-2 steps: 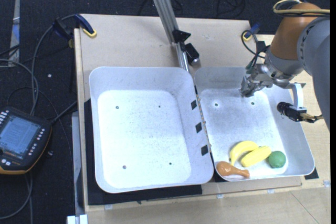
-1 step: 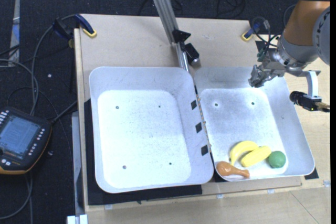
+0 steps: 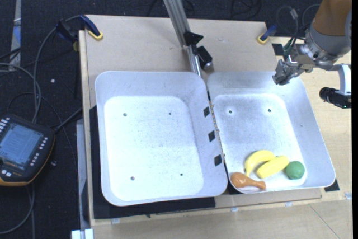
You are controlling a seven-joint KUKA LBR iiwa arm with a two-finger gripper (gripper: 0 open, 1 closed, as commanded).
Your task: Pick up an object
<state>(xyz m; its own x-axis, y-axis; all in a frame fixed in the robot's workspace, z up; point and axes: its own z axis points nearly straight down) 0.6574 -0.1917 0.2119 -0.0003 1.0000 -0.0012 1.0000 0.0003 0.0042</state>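
Near right bin's (image 3: 313, 120) front corner: bananas (image 3: 264, 164), green ball (image 3: 295, 170), perhaps orange drumstick (image 3: 246, 181).

Two shallow white plastic bins, the left (image 3: 151, 140) and the right (image 3: 263, 120), are speckled with fine dark dots and sit on a pale tan wooden table (image 3: 140, 47). In the lower right of the frame lie two yellow banana-shaped toys (image 3: 265, 163), a round green ball (image 3: 295, 170) and an orange-brown drumstick-shaped toy (image 3: 247, 181). The grey arm carries an orange band (image 3: 334, 3).
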